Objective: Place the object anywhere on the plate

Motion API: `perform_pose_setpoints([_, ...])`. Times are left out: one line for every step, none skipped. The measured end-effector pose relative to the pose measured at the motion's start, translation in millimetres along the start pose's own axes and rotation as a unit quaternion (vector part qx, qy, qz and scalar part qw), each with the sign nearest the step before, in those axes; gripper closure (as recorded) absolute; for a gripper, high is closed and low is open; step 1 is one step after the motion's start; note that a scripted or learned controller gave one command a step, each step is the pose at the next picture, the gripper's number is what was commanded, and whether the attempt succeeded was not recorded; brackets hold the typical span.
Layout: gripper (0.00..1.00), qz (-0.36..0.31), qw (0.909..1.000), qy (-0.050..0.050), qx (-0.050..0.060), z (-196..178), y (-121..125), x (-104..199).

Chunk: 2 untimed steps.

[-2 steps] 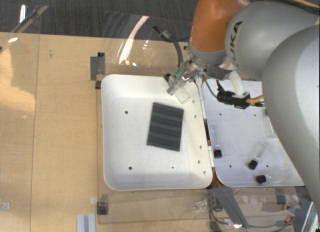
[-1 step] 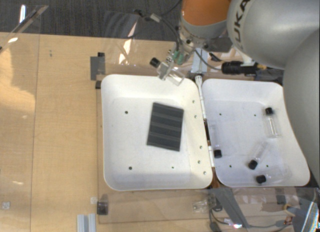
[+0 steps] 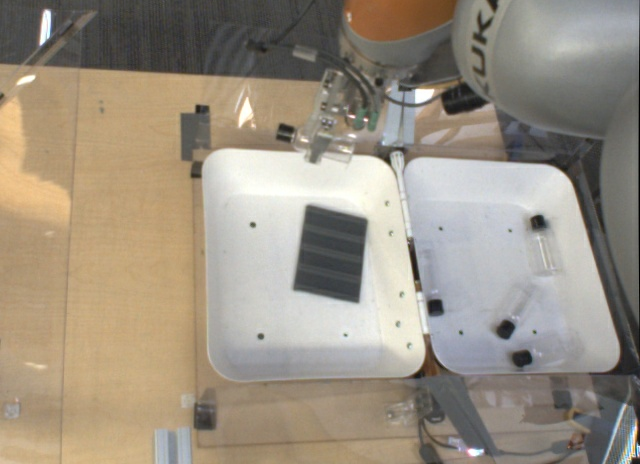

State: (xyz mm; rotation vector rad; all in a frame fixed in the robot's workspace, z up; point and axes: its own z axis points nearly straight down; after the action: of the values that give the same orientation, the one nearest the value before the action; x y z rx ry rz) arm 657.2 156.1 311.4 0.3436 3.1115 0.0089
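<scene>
Your end effector [image 3: 330,137] hangs over the left bin's [image 3: 230,282] far rim — grip state unreadable — well short of the dark plate [image 3: 331,252].

This is a robotics lab set up for automated picking trials. A large grey industrial arm [image 3: 545,42] with an orange band and KUKA lettering reaches in from the far right over a pale wooden surface [image 3: 100,252], where two shallow white bins [image 3: 230,352] sit side by side, held by small black brackets [image 3: 194,132] at the corners. Loose cables [image 3: 300,12] trail over dark carpet [image 3: 150,2] at the far edge, and more wiring [image 3: 460,437] shows at the near right.
</scene>
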Motion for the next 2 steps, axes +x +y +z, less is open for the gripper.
perform_pose_setpoints([1.0,-0.227,0.9738,0.002,-0.001,57.1,67.0,10.1])
perform_pose_setpoints([1.0,-0.097,0.9953,0.001,-0.001,19.4,80.3,5.3])
